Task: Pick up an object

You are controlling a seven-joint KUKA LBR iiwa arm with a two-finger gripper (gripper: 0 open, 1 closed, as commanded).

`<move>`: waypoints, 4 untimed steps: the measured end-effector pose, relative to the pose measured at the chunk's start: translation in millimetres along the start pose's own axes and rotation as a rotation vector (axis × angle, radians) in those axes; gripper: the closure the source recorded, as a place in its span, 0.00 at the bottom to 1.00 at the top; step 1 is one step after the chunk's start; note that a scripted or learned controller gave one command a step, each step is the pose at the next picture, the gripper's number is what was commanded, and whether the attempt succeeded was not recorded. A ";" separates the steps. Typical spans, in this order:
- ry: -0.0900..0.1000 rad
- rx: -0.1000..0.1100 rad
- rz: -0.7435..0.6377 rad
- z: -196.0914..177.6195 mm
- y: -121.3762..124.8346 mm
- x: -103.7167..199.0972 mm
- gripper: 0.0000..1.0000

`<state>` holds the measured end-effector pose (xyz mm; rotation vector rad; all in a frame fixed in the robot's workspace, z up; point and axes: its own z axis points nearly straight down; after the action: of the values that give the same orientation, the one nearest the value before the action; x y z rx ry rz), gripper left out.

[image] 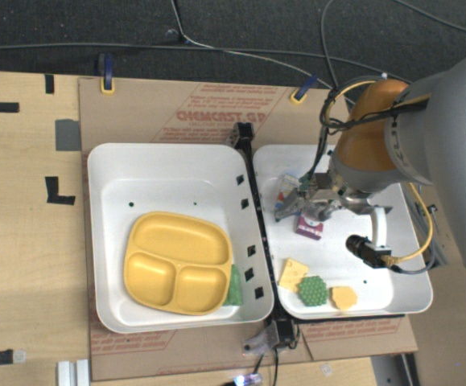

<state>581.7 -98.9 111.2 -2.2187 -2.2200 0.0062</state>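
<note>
Two shallow white bins (pixel 104 240) on table, end effector (pixel 303 206) low in right bin, grip state unclear, small purple block (pixel 309 229) at its five o'clock.

Gripper (pixel 307 205) low in right bin (pixel 393 300) — purple block (pixel 309 229) beneath.

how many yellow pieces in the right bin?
2: a pale yellow wedge left of the green bumpy ball, an orange-yellow piece right of it. The arm may hide more.
</note>
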 end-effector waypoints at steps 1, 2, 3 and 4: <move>0.001 -0.001 -0.002 -11.8 0.5 1.1 1.00; 0.000 -0.008 -0.001 -74.6 1.4 3.0 1.00; 0.000 -0.009 -0.001 -117.6 1.3 6.0 1.00; 0.000 -0.007 -0.001 -147.7 1.7 6.1 1.00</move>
<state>584.2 -92.7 258.9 -2.2212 -2.2240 -0.0014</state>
